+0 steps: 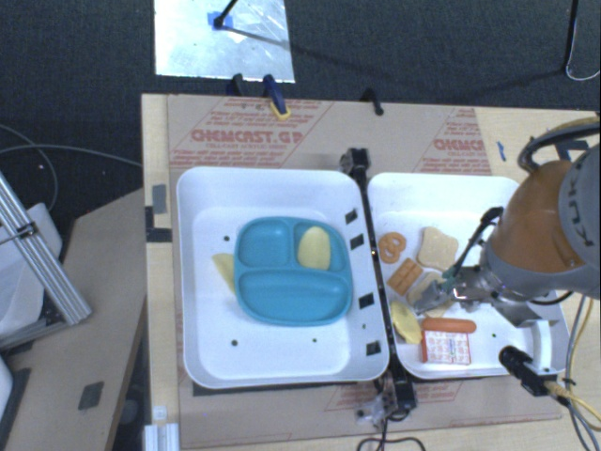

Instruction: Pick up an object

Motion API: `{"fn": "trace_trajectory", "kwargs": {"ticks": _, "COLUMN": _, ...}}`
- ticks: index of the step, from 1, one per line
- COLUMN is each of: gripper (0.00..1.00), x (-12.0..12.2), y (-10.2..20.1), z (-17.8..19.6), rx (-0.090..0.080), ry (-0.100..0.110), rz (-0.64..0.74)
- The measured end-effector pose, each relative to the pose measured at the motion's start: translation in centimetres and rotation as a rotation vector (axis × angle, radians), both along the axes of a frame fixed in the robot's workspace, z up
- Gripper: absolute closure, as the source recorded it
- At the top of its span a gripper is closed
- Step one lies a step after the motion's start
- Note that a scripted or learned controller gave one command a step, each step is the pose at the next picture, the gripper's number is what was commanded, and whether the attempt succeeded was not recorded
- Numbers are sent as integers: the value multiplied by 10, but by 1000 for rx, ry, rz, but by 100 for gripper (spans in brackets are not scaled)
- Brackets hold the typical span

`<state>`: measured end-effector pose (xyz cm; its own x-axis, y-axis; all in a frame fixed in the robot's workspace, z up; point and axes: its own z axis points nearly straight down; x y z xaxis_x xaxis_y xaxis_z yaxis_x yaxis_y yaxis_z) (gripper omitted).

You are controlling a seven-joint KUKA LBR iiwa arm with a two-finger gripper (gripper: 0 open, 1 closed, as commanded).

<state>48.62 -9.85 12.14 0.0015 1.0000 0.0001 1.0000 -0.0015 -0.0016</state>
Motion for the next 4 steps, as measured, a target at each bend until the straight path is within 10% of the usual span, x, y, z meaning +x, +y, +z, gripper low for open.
{"fn": "trace_trajectory", "kwargs": {"ticks": 1, "gripper": 0, "x": 2, "y": 139, "z": 66, "rx": 4, "ry": -10, "rz": 17}}
{"fn": "trace_trajectory", "kwargs": {"ticks": 3, "gripper": 0, "x": 1, "y": 84, "z": 63, "rx": -1, "ry": -3, "rz": 1}}
{"fn": "trace_trajectory", "kwargs": {"ticks": 4, "gripper": 0, "x": 0, "y": 6, "z": 40, "rx": -2, "ry": -1, "rz": -4}}
